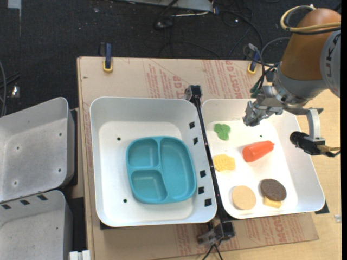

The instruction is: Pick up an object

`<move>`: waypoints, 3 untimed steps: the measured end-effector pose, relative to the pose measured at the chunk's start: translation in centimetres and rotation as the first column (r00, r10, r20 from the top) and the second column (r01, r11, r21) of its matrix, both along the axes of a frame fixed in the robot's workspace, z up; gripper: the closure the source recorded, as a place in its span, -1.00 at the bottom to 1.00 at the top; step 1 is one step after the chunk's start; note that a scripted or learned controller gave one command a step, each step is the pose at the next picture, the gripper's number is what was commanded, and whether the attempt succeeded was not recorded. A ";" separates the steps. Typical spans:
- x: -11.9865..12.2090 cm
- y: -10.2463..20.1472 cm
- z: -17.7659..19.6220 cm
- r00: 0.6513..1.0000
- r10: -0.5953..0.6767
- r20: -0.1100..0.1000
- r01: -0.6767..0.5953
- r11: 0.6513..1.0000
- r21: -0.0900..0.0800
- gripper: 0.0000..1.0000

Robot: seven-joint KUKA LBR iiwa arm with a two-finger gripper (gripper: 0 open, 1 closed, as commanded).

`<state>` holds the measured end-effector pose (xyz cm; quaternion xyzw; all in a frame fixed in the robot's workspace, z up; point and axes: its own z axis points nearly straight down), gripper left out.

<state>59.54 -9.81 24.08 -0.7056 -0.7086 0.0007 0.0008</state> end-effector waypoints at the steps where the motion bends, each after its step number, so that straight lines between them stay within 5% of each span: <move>1: -0.9 5.4 0.7 1.000 0.002 0.000 -0.002 1.000 0.001 1.00; 3: -3.1 15.9 -1.1 1.000 0.001 -0.001 -0.001 1.000 0.000 1.00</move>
